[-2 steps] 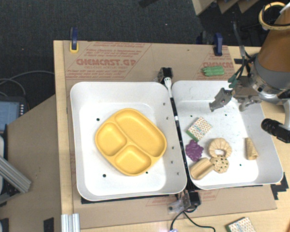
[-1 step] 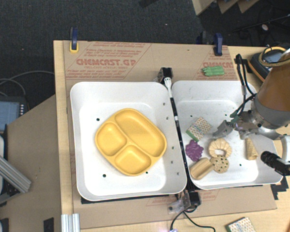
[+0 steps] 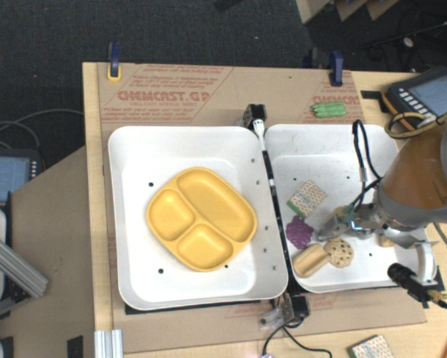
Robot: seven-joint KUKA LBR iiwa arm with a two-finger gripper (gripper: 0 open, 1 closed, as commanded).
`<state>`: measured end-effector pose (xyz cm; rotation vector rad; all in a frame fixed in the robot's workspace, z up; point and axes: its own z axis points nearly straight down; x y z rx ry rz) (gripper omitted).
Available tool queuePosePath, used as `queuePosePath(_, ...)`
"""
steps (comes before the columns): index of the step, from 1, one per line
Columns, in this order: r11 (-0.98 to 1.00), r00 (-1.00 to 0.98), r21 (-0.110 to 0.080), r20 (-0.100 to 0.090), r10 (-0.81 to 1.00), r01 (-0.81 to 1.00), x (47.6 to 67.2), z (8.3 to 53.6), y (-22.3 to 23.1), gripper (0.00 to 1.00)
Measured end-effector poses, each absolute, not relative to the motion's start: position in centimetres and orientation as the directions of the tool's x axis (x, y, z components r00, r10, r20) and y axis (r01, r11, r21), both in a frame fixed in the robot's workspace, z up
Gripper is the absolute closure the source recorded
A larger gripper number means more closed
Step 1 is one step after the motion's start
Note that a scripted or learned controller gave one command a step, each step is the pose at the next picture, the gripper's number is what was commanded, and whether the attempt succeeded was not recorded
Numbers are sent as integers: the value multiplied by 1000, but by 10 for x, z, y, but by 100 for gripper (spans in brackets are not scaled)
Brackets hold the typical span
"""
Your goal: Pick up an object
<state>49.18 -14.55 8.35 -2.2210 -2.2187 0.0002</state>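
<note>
A yellow divided plate (image 3: 201, 218) lies in the left white bin (image 3: 126, 200). A small green object (image 3: 329, 110) rests on the brown table (image 3: 163, 95) behind the right bin (image 3: 313, 142).

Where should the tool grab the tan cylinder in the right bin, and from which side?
Probably mid-length on the tan cylinder, coming straight down, with the fingers closing across its narrow width. It lies flat and slanted near the right bin's front edge. The purple piece and the speckled cookie crowd its upper end, so the lower-left half looks freer. The tool is just above it.
</note>
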Motion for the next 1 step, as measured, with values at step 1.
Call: queuePosePath(1, 6, -6, 9, -2, 1000, 1000, 593, 85, -119, 0)
